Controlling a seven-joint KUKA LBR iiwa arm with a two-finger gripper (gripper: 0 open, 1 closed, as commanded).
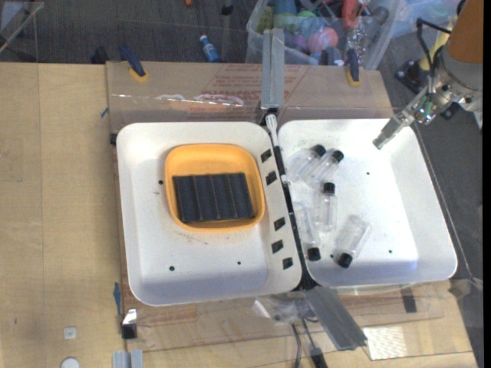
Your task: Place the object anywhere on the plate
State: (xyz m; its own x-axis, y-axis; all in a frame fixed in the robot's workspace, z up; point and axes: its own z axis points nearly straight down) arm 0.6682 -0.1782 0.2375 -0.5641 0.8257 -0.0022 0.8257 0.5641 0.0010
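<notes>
Hanging over the far right corner of the right shallow white bin (430, 205), the claw (383, 139) points down and to the left at a slant, its thin grey tip just above the bin's upper rim. Whether it is parted or closed I cannot tell at this size, and nothing shows caught at the tip. Behind it the grey arm with its orange band (469, 29) comes in from the right edge.

Several small clear plastic vials with black caps (326, 198) lie scattered in the left half of the right bin: a pair near the top by the divider, one in the middle, and two or three lower down, one of them tilted beside the bottom rim. All lie well apart from the claw.

On the floor of the left shallow white bin (142, 244) sits the orange rounded-square plate (215, 158). A dark ribbed rectangular block (213, 198) lies flat on it, covering most of its middle and lower part.

Both bins rest side by side on the pale wooden counter (54, 205).
</notes>
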